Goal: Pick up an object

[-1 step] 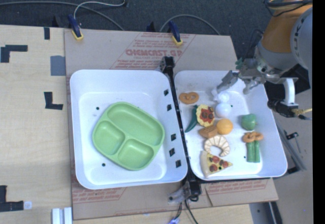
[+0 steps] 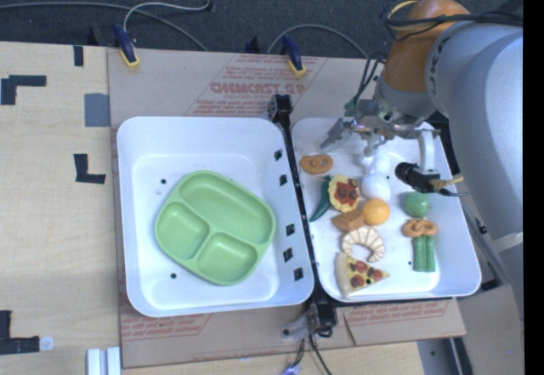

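A: How do the fingers [image 2: 364, 128] stand?

B: Released, I'd say; one prong slants out left toward the bin's back edge and nothing sits between them. The gripper [image 2: 361, 137] hovers over the back of the right bin [image 2: 459, 275], under the orange band [image 2: 422, 46].

A: So which step is this?

B: The approach, by my reading. Nothing is grasped yet. The nearest pick looks like the white egg [image 2: 375, 185], just in front of the gripper, near the bin's middle.

A: What does the next move need?

B: Lining up over one piece, dropping, then closing. The toys lie crowded, so the fingers need a gap to slip into.

A: What crowds it?

B: The orange [image 2: 375, 212] touches the egg's front side. The pizza round [image 2: 344, 192] lies just to its left, with a green pepper [image 2: 320, 205] against the bin's left edge. A cookie [image 2: 315, 163] sits alone toward the back left corner, the easier target perhaps. A shrimp [image 2: 364, 242] and pizza slice [image 2: 359, 273] lie toward the front edge; a pretzel [image 2: 420, 228] lies toward the right edge.

A: And the other bin?

B: The left bin [image 2: 136, 139] bears a green tray [image 2: 214, 227], well apart from the gripper.
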Robot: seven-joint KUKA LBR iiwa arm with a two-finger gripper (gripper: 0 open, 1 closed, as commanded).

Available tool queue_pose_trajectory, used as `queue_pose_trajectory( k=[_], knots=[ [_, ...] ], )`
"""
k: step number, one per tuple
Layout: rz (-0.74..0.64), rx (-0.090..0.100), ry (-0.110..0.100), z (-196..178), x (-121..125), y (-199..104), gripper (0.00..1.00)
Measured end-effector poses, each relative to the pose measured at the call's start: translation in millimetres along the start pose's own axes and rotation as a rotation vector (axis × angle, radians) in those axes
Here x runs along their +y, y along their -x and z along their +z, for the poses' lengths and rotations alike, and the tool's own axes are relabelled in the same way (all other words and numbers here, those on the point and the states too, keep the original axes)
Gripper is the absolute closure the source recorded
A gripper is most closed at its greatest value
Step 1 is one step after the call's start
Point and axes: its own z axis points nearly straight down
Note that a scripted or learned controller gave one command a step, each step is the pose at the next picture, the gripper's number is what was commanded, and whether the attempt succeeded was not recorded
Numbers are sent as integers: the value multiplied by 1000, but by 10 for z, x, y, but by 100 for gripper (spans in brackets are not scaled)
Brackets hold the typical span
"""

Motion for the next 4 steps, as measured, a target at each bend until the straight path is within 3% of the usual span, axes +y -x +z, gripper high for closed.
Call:
queue_pose_trajectory(
  k=[1,2,3,4],
  knots=[
    [1,-3,7,385,45,-153,0],
    [3,-1,5,393,-1358,-63,0],
    [2,-1,12,267,-1333,-62,100],
    [-1,0,3,-827,-1288,-976,100]
  ],
)
